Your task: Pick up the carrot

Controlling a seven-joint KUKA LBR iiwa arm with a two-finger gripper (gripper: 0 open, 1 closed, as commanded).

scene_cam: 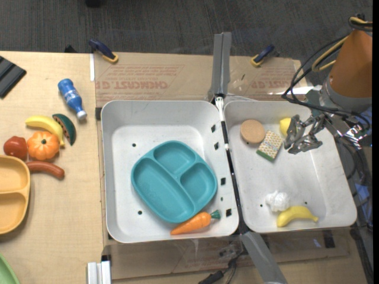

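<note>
1. Since the carrot (193, 223) is lying at the bottom edge of the left bin (118, 158), just below the teal divided plate (173, 181) and touching its rim, nothing about the pickup is done yet as far as I can judge.
2. My pincer (303, 136) hangs over the right bin (331, 182), up near its top, with a yellow thing (285, 125) just beside it. I honestly can't tell from this angle how it's set, it's a dark tangle of metal, and I see nothing between its tips.
3. Other stuff in that right bin: a round tan cookie-looking piece (253, 131), a little boxy snack (269, 145), a banana (297, 215) and a white crumpled bit (276, 200) next to it. None of that matters for the job.
4. What's left, as I read it: basically everything. The arm has to cross the divider into the left bin, get down to the near edge, line up along the carrot and grab it.
5. Possible snag: the carrot sits wedged between plate and bin wall, so there's not much room.
</note>
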